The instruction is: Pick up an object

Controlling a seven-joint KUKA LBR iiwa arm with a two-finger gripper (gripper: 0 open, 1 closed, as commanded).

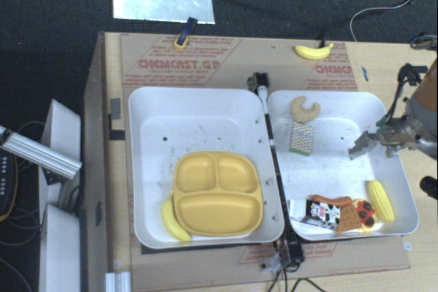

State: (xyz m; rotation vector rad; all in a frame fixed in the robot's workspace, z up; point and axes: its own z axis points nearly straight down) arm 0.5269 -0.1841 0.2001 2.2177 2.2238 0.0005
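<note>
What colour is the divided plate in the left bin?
Yellow: the divided plate shows best in the camera view.

Two bins sit side by side before me, the left bin (147, 147) and the right bin (390, 113), touching along a shared divider. In the left bin a divided plate (217, 193) lies toward the near side, with a banana (172, 221) against its left near edge. In the right bin a croissant (304, 108) lies at the far side, a small block (301, 139) just in front of it. Along the near wall lie a flat packet (327, 210), a waffle piece (359, 214) right of it, and a corn cob (380, 200) at the right end. My gripper (363, 146) hangs over the right bin's right half. Behind that bin, on the bench (205, 58), lies another banana (313, 50)
</note>
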